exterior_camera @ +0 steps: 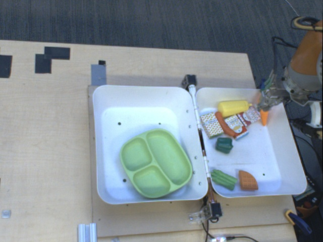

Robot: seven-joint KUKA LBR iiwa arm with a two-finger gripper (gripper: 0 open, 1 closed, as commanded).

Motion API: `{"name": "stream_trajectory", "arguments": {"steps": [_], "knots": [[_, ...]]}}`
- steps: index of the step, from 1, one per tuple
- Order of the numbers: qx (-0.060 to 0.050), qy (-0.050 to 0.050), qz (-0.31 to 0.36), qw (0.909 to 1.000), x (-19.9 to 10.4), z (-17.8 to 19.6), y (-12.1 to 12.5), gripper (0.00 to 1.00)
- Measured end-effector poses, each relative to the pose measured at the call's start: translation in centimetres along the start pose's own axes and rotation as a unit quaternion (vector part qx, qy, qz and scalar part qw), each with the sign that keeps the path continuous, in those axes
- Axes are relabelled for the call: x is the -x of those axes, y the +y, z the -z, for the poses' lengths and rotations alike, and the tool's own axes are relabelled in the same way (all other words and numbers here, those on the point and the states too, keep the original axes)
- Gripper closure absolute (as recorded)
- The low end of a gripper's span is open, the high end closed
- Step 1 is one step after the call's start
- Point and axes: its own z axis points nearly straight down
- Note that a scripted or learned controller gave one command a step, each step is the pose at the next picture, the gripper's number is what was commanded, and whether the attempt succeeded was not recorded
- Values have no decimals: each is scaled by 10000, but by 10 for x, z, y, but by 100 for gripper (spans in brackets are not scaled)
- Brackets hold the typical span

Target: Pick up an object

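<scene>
Here the bench [45, 135] carries two shallow white bins side by side. The left bin [108, 105] holds a pale green divided plate [155, 163] with three compartments, sitting toward the near side of the bin and turned a little askew.

The right bin [282, 155] holds the small things. Along its far side lies a yellow block [233, 106], and just below it a cluster: a patterned card packet [211, 124], an orange-red piece [226, 125] partly under a small white packet [237, 123], and another red-and-white wrapper [251, 116] to the right, all touching or overlapping. A dark green cube [224, 144] sits apart, just below the cluster. Near the front edge lie a green cylinder-like piece [223, 179] and, just beside it, an orange wedge [247, 181] (they look close, perhaps touching).

The arm [305, 59] comes in from the right, its orange band above the wrist. The gripper [266, 101] hangs over the far right corner of the right bin, just beside the red-and-white wrapper, with a small orange object [264, 117] right below it. Whether the gripper is apart or closed, and whether it grips that orange object, cannot be told; the area is blurred.
</scene>
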Motion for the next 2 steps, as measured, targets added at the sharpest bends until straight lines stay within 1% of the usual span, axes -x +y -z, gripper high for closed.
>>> {"name": "stream_trajectory", "arguments": {"steps": [1,2], "knots": [[23,-10,-30,10000,1,-49,21,100],[-13,4,-25,10000,1,-14,23,100]]}}
